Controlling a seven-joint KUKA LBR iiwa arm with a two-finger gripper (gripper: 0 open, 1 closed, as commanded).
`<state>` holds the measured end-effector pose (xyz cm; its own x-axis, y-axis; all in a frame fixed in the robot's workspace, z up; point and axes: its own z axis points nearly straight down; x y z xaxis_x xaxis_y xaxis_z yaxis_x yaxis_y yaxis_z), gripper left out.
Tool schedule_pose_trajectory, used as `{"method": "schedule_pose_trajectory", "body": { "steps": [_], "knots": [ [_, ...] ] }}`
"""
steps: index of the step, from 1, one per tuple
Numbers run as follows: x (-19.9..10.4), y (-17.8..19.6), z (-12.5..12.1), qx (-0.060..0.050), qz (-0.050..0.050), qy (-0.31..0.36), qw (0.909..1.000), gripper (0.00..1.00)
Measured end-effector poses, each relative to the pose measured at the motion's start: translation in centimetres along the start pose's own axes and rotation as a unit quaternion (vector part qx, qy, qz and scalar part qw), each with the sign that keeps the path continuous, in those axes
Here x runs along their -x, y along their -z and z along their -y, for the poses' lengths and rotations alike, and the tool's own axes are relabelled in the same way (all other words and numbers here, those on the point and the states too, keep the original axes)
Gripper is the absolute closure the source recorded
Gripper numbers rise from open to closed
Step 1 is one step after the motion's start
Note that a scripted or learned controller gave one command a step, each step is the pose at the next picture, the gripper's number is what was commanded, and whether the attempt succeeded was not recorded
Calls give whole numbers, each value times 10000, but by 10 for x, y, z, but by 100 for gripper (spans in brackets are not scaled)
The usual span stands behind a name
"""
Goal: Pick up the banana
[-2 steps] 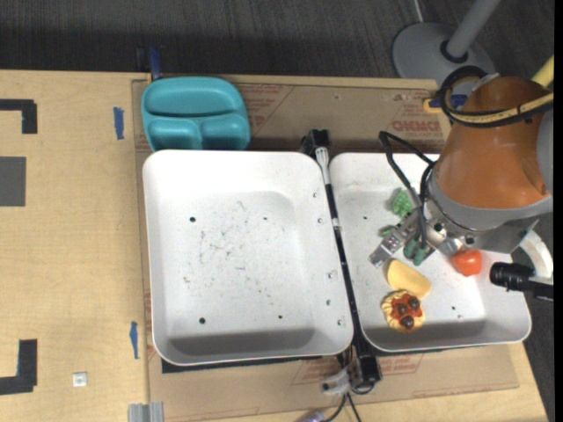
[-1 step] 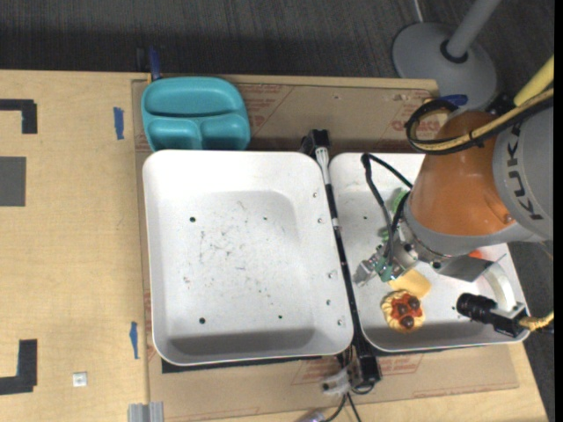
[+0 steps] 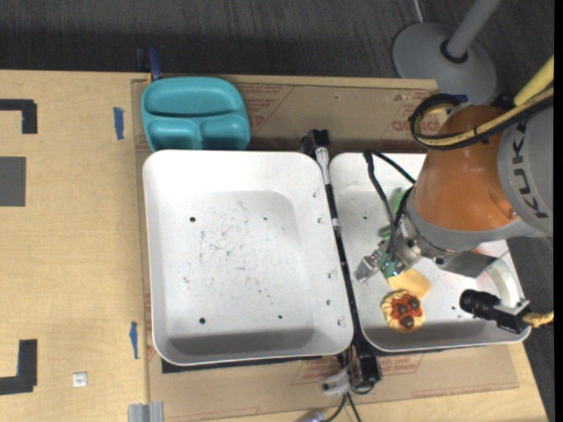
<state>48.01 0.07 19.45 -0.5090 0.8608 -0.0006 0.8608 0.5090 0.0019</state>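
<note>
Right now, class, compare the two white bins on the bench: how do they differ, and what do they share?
The left bin shows a bare, dark-speckled floor; the right bin holds a yellow object and a yellow toy with red spots. The arm hangs over the right bin, not the left bin. The teal tray sits behind the left bin. Both bins are shallow, white and round-cornered, side by side.

- Dark grey carpet-like floor (image 3: 264, 16) runs across the top of the view.
- A pale wooden bench top (image 3: 70, 236) fills the left side — black tape marks (image 3: 25, 117) and small blue tape pieces (image 3: 119, 123) sit on it.
- A brown cardboard sheet (image 3: 352, 99) lies under the bins, printed with faint red text.
- A round grey stand base (image 3: 440, 60) with a slanted pole rests on the floor at upper right.
- Light is even and soft — shadows are faint.
</note>
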Motion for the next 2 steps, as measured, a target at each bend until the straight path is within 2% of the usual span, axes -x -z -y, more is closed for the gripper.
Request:
{"method": "schedule_pose_trajectory", "body": {
  "steps": [1, 2],
  "knots": [
    [3, -10, 3, -8, -10, 3119, 9501, 100],
    [-9, 17, -5, 9, 12, 1675, 9859, 100]
  ]
}}
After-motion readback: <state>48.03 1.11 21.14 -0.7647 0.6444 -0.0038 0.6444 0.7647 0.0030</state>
